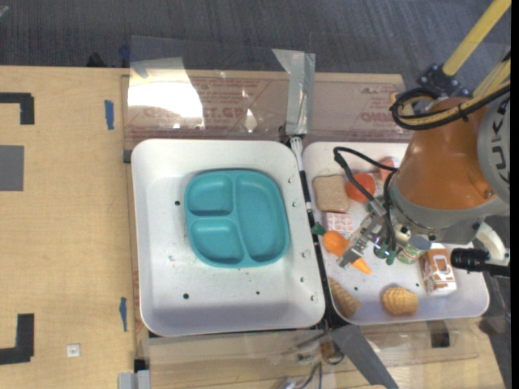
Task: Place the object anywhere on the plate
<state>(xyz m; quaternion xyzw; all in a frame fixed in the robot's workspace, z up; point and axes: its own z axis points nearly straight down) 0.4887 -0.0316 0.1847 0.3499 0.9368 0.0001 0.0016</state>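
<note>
A teal plate [238, 217] with three compartments lies in the middle of the left white bin [154, 282]. An orange carrot-like toy [335, 242] lies at the left side of the right bin [474, 302]. My gripper [358, 252] is low over this orange toy, its metal tip covering the toy's middle, so one orange end shows on each side. The grey and orange arm hides the bin's right rear part.
Around the gripper in the right bin lie a brown bread slice [331, 193], a red-orange round toy [362, 186], a green piece [408, 254], an orange and white carton [438, 271], a tan ridged pastry [399, 300] and a tan cone [344, 298].
</note>
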